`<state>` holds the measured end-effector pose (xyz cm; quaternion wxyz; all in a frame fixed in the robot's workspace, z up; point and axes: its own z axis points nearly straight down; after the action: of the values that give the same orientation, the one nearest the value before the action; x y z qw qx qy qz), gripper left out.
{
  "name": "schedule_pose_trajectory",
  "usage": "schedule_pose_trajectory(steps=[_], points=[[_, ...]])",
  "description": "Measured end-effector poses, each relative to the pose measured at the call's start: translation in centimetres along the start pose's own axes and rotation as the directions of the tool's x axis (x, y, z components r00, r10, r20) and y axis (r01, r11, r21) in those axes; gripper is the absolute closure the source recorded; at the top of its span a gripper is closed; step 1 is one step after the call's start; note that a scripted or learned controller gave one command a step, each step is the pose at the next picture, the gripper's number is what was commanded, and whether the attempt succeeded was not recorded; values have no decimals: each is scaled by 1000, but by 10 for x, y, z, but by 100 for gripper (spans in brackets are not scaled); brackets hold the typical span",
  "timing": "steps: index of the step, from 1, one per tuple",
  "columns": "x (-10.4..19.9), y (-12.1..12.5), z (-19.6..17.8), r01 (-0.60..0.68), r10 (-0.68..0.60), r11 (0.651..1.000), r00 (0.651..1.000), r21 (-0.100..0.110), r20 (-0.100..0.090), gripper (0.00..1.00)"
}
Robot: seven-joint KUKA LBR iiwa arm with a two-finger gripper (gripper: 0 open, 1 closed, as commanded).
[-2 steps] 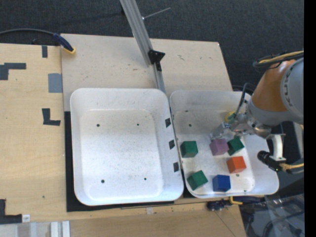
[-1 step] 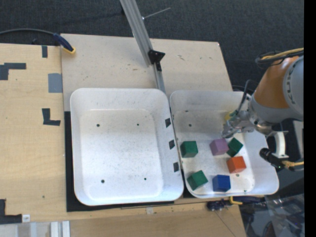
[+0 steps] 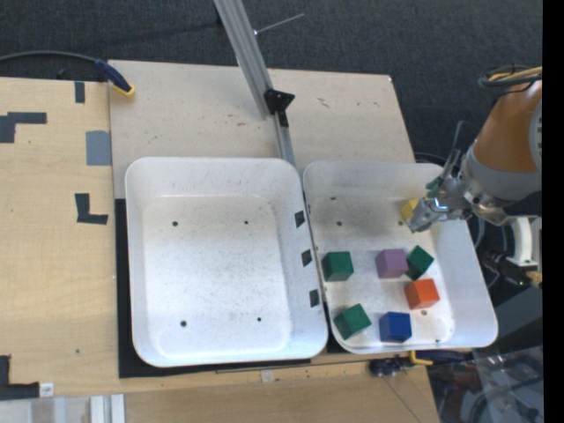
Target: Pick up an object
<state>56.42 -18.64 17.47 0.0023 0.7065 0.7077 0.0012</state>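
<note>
From my station I see the gripper (image 3: 425, 216) low over the far right part of the right bin (image 3: 361, 183), hanging from the grey arm (image 3: 507, 152) with its orange band that reaches in from the right. Its tip is a small, blurred cluster of grey metal, and I cannot tell how its jaws stand. A small yellow block (image 3: 410, 209) sits right against the tip on its left side, partly covered by it; whether the block is actually gripped I cannot tell, only that the two look to be touching. The rest of the blocks lie nearer me in the same bin, all small cubes with matte, solid-coloured faces: a green cube (image 3: 337, 265) towards the bin's middle, a purple cube (image 3: 391, 263) to its right, a darker green cube (image 3: 420, 260) just beside the purple one and tilted on a corner, an orange cube (image 3: 422, 293) below that, a blue cube (image 3: 396, 326) by the near rim, and another green cube (image 3: 352, 320) left of the blue one, also turned askew. Both bins are shallow white plastic with rounded corners and a speckled, scuffed floor. The left bin (image 3: 141, 236) touches the right one along their shared edge, and both rest on a pale wooden bench (image 3: 53, 236).
</note>
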Motion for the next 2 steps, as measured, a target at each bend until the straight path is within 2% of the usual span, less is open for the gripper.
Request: schedule_pose_trajectory(steps=[2], points=[[-2,5,-117,0,0,1000,1000,0,1,100]])
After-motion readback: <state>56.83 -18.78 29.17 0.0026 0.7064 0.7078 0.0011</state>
